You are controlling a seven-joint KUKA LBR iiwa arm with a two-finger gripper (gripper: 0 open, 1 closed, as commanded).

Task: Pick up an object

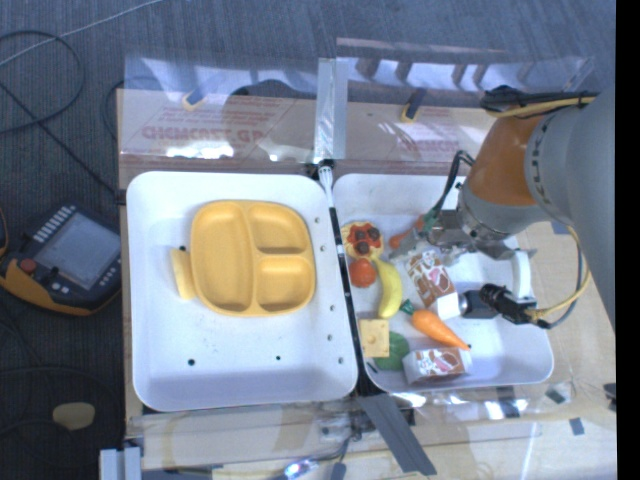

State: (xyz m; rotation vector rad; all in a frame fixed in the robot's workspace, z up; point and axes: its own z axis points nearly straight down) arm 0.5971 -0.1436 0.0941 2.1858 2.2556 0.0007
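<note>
Candidate object: the brown-and-white packet (432, 280) lies flat near the middle of the right bin (503, 353), and it is the item nearest the gripper (432, 236), which hangs just above it in the camera view. Whether the gripper is open or closed cannot be told from this angle, and nothing is seen held in it. You are judged to be at the approach stage, with no grasp made. The packet is crowded: the banana (389, 288) lies just beside its left edge, and the carrot (438, 328) lies close below it, possibly touching. Come straight down over the packet's middle and close across its narrow width, so the jaws land on the packet and not on the banana. A flat packet offers little height to bite, so expect a slip unless you go low to the bin floor. If that fails, the carrot is a firmer shape to close on. Further out, a red tomato (362, 272) and a pizza toy (362, 236) sit by the bin's left wall, and a cheese block (375, 338) and a small carton (436, 364) lie at the near edge. The left bin (230, 358) holds a yellow divided plate (252, 256), well apart from the gripper; leave it alone
</note>
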